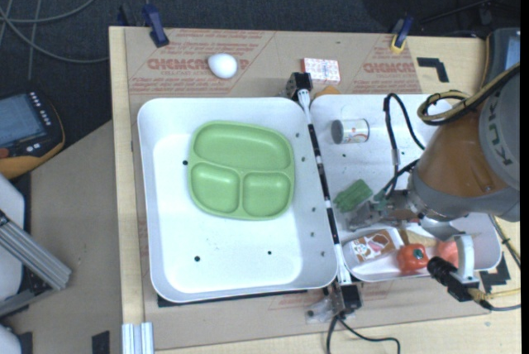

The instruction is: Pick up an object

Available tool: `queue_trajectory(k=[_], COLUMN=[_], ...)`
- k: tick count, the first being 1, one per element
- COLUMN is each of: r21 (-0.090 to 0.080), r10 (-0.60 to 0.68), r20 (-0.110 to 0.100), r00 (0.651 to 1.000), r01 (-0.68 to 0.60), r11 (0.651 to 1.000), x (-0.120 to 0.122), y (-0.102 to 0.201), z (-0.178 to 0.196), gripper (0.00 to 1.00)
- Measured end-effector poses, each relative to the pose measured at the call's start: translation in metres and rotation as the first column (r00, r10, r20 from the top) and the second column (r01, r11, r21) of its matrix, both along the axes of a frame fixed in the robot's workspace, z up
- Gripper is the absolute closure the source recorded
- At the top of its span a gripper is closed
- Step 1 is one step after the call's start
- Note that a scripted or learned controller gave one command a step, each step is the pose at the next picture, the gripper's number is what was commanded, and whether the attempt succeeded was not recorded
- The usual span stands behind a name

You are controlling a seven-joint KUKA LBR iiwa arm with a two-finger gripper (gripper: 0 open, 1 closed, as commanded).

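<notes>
My gripper [370,214] is low in the right bin [376,106], at its left side under the grey and orange arm [463,166]. A small green object [353,194] lies just up and left of it, touching or nearly touching. Just below the gripper lies a white packet with a brown picture [370,249]. A red-orange round object [412,258] sits to the packet's right, with another red piece [447,249] beside it. A small clear cylinder with a grey cap [350,131] lies at the bin's far side. The arm hides the right half of the bin.
The left bin [165,203] holds a green three-part plate [241,169]. On the board behind the bins lie a white egg-shaped object [221,64] and a small patterned box [321,69]. A black cable [395,125] loops over the right bin.
</notes>
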State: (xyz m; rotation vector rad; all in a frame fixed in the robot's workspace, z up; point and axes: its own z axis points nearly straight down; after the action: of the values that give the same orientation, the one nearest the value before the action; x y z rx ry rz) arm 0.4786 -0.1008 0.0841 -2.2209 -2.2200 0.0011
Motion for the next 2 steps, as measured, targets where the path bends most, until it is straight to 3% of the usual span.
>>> queue_trajectory(k=[1,2], r21=[-0.002,-0.003], r10=[-0.001,0.001], r20=[0.002,0.006], r00=[1.000,1.000], r01=[0.001,-0.001], r11=[1.000,1.000], x=[0.053,0.114], y=[-0.058,-0.095], z=[0.001,0.076], gripper=[0.00,0.00])
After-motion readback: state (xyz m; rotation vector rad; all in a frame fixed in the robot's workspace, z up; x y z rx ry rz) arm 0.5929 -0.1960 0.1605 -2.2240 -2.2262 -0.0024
